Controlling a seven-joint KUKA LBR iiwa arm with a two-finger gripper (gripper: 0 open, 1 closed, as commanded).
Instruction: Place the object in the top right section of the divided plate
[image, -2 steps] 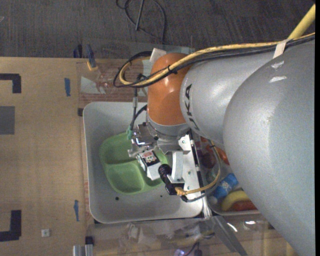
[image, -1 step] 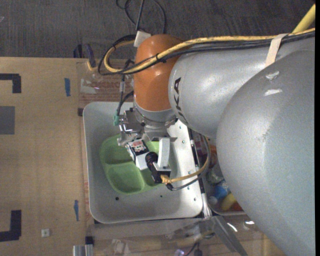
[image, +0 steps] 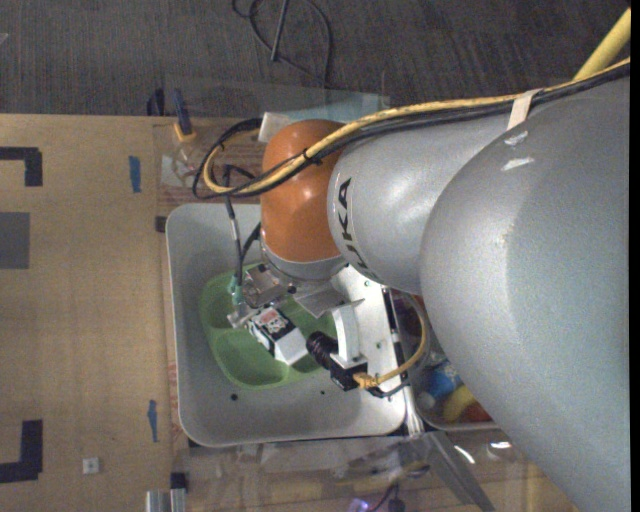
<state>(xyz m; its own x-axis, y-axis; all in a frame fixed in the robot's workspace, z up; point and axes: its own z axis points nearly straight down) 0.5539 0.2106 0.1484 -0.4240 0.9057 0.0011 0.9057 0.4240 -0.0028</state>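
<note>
The grey arm (image: 480, 230) reaches in from the right and takes up much of the frame, its broad upper part nearest the camera. An orange band (image: 298, 190) sits above the wrist, with yellow and black cables (image: 400, 112) running along the arm. Below the band, the claw (image: 262, 318) points down and left.

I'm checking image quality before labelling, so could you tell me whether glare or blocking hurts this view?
In the camera view, soft glare streaks the grey arm; the arm covers much of the green divided plate and casts shadow on the white bin; the gripper area looks slightly soft.
</note>
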